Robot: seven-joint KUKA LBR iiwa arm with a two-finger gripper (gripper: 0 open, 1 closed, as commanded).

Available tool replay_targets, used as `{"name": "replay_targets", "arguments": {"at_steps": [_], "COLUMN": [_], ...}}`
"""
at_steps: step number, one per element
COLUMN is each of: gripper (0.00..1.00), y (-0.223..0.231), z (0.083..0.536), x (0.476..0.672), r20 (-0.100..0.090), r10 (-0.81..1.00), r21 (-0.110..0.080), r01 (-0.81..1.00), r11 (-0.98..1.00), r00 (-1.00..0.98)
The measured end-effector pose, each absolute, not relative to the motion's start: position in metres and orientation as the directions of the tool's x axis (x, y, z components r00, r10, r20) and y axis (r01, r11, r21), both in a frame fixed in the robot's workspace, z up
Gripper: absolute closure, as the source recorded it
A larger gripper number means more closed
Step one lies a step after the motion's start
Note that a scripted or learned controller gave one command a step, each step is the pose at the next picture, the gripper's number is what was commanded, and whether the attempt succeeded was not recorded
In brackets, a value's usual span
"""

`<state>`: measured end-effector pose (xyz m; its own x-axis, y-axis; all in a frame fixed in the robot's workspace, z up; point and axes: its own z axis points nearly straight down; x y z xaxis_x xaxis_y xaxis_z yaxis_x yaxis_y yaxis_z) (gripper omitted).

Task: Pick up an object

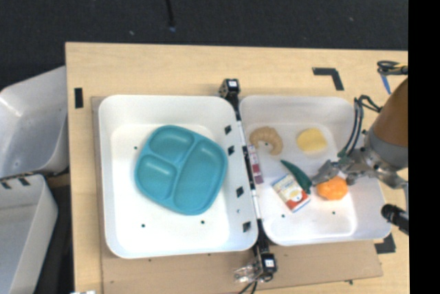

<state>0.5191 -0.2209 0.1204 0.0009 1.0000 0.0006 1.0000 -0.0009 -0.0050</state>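
Grey arm (pixel 385 148), orange band, black cables

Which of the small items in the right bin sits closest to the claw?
The orange round item, right at the claw. The yellow piece, tan ring, green piece and small carton lie farther left.

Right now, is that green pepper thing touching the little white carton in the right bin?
Touching. In the camera view the green pepper's lower end lies over the top edge of the white carton, with no gap of bin floor between them.
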Motion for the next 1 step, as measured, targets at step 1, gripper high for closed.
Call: {"name": "replay_targets", "arguments": {"at_steps": [1], "gripper": [1.0], "y": [-0.223], "z": [0.1368], "x": [0.5224], "r20": [-0.004], "r10": [1.0], "r21": [0.008], "r01": [1.0], "r11": [-0.004], "r00": [0.004]}}
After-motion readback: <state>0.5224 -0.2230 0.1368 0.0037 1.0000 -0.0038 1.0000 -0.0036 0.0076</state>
